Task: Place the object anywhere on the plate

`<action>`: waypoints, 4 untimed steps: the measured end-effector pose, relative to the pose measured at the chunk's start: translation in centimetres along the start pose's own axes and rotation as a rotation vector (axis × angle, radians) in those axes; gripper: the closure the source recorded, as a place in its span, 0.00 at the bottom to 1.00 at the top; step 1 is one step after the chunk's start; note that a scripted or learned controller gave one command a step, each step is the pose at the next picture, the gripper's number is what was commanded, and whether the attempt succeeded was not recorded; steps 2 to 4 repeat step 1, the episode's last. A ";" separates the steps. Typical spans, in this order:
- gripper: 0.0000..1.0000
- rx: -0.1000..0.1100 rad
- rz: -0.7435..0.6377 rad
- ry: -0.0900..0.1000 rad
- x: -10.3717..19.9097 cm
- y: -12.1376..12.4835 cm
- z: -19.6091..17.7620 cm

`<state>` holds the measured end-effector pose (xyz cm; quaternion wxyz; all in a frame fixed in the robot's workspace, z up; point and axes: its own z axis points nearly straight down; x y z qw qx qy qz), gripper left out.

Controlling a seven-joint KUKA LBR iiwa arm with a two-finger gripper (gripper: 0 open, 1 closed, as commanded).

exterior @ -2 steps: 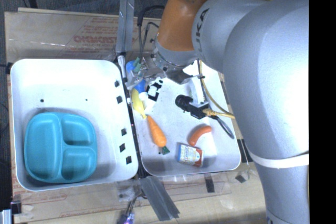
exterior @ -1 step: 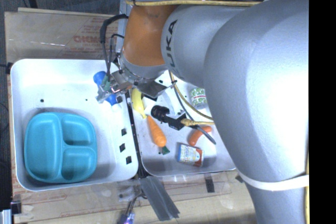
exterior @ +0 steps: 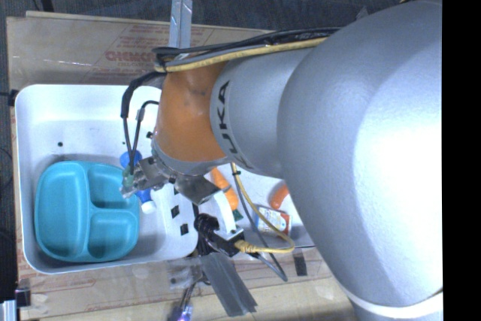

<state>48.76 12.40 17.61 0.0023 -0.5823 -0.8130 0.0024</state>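
Arm low at the right rim of the blue plate (exterior: 84, 210), claw state unreadable.

From my console the gripper (exterior: 139, 183) sits at the plate's right edge, wrist hiding whether it is apart or together; I can't tell. A small blue object (exterior: 129, 160) shows just beside the plate there. I'd ease left over a compartment before releasing. The plate lies in the left white bin (exterior: 52, 113), plywood bench (exterior: 83, 41) beyond.
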 end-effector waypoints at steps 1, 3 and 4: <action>0.00 -0.001 0.001 0.000 -0.1 0.0 0.0; 0.00 -0.001 0.001 0.000 -0.1 0.0 0.0; 0.00 -0.001 0.001 0.000 -0.1 0.0 0.0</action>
